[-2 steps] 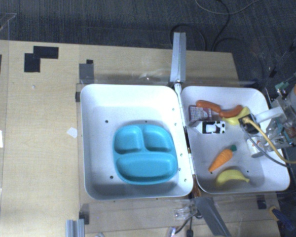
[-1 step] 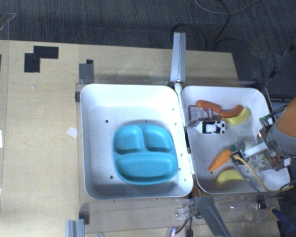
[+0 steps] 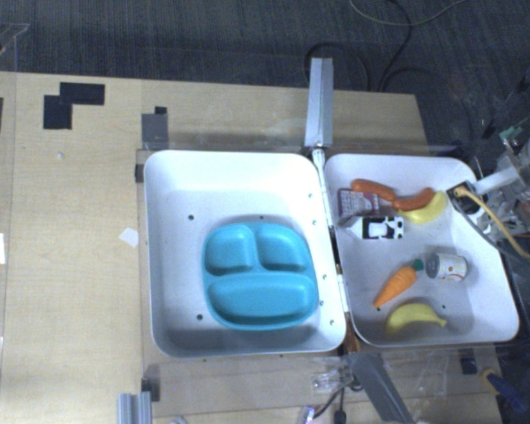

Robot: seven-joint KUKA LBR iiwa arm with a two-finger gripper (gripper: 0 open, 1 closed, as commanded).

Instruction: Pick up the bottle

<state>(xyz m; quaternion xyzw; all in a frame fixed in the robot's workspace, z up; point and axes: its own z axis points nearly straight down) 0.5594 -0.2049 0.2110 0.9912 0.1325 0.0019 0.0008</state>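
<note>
While the gripper [image 3: 509, 203] hangs at the right bin's [image 3: 497, 314] right rim, open or closed I cannot tell, the bottle [image 3: 446, 266] lies sideways beside the carrot [image 3: 395, 286].

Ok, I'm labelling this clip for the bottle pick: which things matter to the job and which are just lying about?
For the job: bottle, lying in the right bin.

Just lying about: carrot, upper banana, lower banana, orange sausage, dark packet, black-and-white block, all in that bin; blue tray in the left bin.
</note>
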